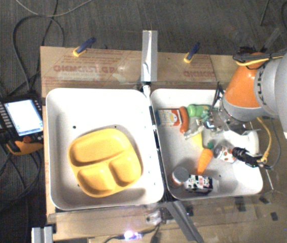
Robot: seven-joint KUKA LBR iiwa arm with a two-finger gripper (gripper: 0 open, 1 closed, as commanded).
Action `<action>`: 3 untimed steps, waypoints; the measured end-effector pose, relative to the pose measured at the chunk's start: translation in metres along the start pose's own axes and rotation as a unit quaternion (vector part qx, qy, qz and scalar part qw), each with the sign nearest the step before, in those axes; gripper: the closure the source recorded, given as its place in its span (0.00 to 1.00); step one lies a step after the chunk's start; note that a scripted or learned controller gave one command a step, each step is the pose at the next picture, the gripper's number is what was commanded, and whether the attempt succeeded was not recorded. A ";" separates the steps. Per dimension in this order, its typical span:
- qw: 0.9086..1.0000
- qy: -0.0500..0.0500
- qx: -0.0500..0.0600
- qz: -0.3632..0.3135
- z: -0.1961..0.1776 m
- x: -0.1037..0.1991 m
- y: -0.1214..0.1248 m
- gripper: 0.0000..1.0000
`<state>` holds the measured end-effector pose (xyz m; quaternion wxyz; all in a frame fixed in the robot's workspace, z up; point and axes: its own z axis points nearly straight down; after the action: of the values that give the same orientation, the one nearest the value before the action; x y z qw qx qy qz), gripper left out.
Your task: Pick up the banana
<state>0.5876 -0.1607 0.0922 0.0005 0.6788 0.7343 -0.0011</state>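
Cardboard-brown bench (108,67) on dark carpet carries your two bins; the left bin (57,151) holds a yellow tray (105,161). In the right bin (250,186), the gripper (212,123) sits low among clutter; the banana can't be picked out there.

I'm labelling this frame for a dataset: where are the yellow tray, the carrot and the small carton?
Yellow tray (105,161), camera view, on the ridge between its compartments.
Carrot (204,160), camera view, on the middle of its orange body.
Carton (168,117), camera view, on its printed face.
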 end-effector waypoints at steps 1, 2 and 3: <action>1.000 0.001 -0.001 -0.003 0.000 0.051 0.006 0.00; 1.000 0.000 0.001 -0.003 -0.007 0.050 0.006 1.00; 1.000 -0.001 -0.003 -0.020 0.002 0.058 0.037 1.00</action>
<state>0.6196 -0.1000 0.0897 0.0032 0.6644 0.7474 0.0008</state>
